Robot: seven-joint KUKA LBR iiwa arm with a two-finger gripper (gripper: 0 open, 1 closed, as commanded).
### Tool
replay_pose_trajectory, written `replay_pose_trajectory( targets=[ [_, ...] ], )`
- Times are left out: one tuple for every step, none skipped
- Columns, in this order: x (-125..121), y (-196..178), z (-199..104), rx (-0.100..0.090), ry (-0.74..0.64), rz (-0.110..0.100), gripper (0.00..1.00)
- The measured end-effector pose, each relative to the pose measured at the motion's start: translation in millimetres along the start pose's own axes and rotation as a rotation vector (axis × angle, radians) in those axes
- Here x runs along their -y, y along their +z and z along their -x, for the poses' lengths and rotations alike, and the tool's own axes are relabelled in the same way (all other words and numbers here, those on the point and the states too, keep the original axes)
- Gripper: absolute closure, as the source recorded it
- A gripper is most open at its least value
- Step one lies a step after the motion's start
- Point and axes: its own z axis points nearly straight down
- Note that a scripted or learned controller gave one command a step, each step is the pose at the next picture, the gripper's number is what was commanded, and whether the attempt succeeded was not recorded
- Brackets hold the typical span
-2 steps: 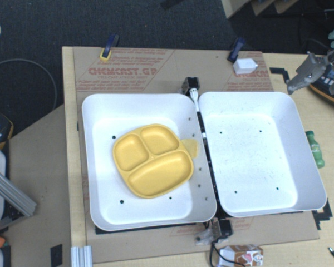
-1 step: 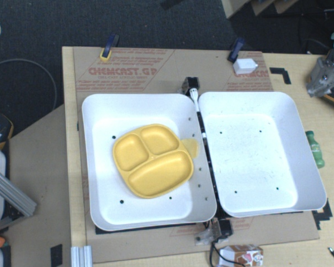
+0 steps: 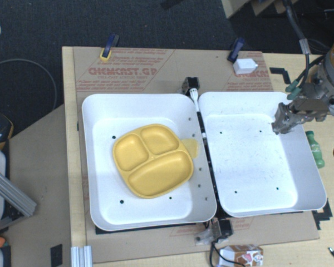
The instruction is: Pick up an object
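Over right bin point(image 3: 256, 196) far edge: gripper point(image 3: 283, 124) hovers, nothing in it; jaw gap, we can't tell. Yellow plate point(image 3: 153, 160) sits in left bin point(image 3: 94, 149), likely target.

Divided plate point(image 3: 152, 159) in left bin point(image 3: 94, 115), beside right bin point(image 3: 300, 193).

We see a smooth, glossy yellow plastic plate point(image 3: 152, 160), two matt white plastic bins point(image 3: 100, 204), and a bench point(image 3: 156, 65) covered in brown printed cardboard.
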Motion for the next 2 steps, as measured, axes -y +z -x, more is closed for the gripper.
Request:
replay_pose_trajectory(
  targets=[
    [-7, 51, -76, -0.001, -0.008, 0.003, 1.0],
    [-1, 6, -131, 0.0, -0.005, 0.013, 1.0]
  ],
)
